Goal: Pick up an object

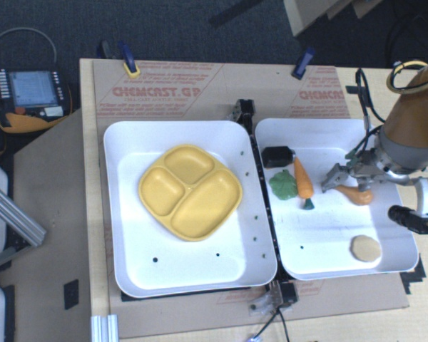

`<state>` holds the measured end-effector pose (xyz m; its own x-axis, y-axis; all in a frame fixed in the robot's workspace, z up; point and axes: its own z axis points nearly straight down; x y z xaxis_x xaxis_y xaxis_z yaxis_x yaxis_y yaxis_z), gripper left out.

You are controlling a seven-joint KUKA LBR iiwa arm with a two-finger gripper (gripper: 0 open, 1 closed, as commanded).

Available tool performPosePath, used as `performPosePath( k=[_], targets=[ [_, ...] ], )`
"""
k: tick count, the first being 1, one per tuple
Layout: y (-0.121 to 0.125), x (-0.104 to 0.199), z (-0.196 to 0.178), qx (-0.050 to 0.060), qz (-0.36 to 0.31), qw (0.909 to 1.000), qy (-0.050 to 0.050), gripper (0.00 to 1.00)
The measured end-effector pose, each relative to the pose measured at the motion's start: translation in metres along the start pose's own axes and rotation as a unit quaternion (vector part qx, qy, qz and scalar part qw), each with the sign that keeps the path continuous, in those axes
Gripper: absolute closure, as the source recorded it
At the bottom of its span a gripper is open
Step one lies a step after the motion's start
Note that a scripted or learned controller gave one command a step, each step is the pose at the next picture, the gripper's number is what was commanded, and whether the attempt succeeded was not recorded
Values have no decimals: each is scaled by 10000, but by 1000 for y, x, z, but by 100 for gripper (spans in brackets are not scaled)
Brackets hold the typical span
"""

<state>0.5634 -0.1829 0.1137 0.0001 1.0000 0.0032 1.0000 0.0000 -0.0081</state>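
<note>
Orange and curved, a small plastic piece (pixel 357 193) lies in the right white bin (pixel 321 258), just below the grey two-finger gripper (pixel 342 177). Its long axis runs left to right. The metal fingers (pixel 333 176) stand spread apart, gripping nothing.

Bright even overhead light, soft shadows, white bins (pixel 200 276) glaring (slightly soft focus)

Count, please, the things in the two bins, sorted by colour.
Yellow: 1, the plate in the left bin.
Orange: 2, the carrot and an orange piece.
Green: 1, the green item.
Black: 1, the black block.
Tan: 1, the round piece.
Total: 6
</note>
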Motion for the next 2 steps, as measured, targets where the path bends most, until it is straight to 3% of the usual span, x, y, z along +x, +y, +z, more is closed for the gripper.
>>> performPosePath(
  k=[1,2],
  targets=[
    [7,3,23,-117,-31,9999,-7,0],
    [6,1,12,-121,-19,9999,-32,100]
  ],
)
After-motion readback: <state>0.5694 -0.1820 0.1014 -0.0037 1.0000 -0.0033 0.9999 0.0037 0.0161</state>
